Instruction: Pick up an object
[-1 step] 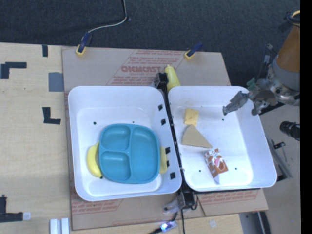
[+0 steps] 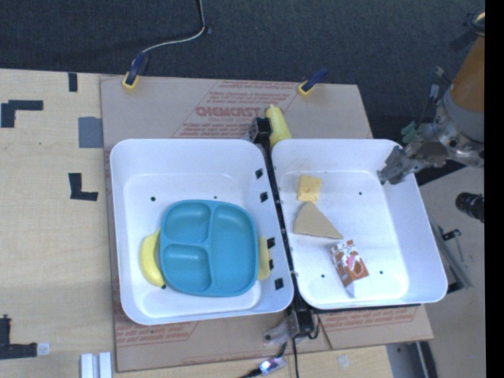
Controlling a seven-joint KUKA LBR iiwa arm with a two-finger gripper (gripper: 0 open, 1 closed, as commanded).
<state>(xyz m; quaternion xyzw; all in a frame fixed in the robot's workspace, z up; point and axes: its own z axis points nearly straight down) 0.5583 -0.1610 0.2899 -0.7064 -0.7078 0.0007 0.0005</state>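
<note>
The right bin [image 2: 409,235] holds three loose things. A small yellow cheese-like block [image 2: 309,188] lies near its far left, a tan wedge [image 2: 316,224] sits just below it, and a red-and-white packet [image 2: 349,265] lies toward the front. My gripper [image 2: 396,168] hangs over the right bin's far right corner, apart from all three, with nothing seen between its fingers. The left bin [image 2: 134,179] holds a blue divided plate [image 2: 209,247] with a yellow banana [image 2: 150,260] tucked against its left side.
A yellow clamp [image 2: 276,121] sits at the back where the two bins meet. Both bins rest on a cardboard sheet [image 2: 228,109] held by blue-and-yellow clips [image 2: 134,75]. A black cable [image 2: 197,22] runs across the dark floor behind.
</note>
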